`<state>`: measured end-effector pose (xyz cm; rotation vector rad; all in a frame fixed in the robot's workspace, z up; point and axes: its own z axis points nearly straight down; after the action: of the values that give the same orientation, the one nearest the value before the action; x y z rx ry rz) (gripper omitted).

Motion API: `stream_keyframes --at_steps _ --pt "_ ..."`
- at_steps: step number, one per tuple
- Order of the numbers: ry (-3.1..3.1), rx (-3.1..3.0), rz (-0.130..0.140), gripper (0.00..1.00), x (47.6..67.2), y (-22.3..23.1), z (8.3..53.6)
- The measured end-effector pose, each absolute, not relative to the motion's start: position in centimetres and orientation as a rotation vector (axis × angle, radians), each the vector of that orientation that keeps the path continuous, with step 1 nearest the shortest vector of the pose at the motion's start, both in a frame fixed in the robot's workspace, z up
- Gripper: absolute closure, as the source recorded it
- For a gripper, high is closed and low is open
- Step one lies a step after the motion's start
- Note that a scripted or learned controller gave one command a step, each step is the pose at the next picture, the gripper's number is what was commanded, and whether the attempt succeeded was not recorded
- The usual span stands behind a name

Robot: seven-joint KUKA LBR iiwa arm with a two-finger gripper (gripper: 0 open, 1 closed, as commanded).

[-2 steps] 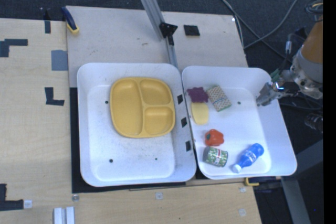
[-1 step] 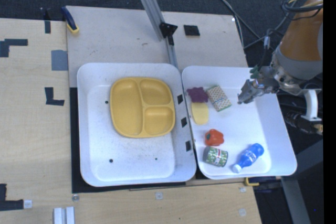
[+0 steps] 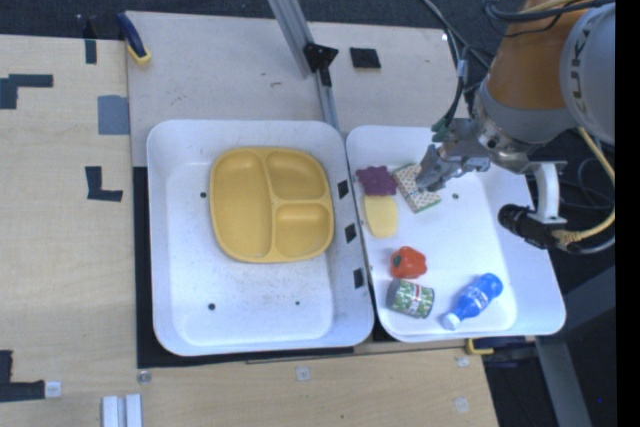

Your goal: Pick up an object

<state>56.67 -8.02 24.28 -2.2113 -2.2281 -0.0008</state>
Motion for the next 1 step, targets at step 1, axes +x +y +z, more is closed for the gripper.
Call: stream_keyframes --at_steps 1 --pt "-2.229 -2.211 -0.001 1.0 57.3 -1.67 24.13"
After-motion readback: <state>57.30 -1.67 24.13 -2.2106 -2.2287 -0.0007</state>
